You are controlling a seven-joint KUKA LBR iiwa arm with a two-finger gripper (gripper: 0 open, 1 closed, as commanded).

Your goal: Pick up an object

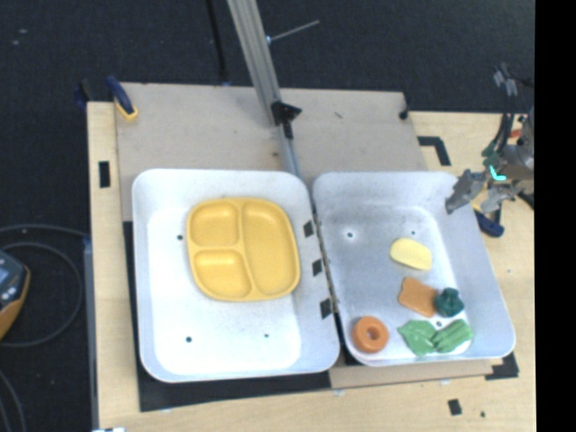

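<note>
The right bin (378, 196) holds several small toys near its front right. A pale yellow oval piece (410, 254) lies alone toward the middle. Below it, an orange-brown block (416, 296) touches a dark green lump (448, 302). A light green leafy piece (436, 336) and an orange ring (370, 333) lie at the front wall. My gripper (479, 202) hangs over the bin's far right rim, apart from every toy and up and to the right of the yellow piece. Nothing shows in it.
The left bin (162, 331) carries a yellow three-compartment plate (243, 247). A slanted metal post (256, 52) rises behind the bins, with a black clamp at its foot. The bins' shared wall runs down the middle.
</note>
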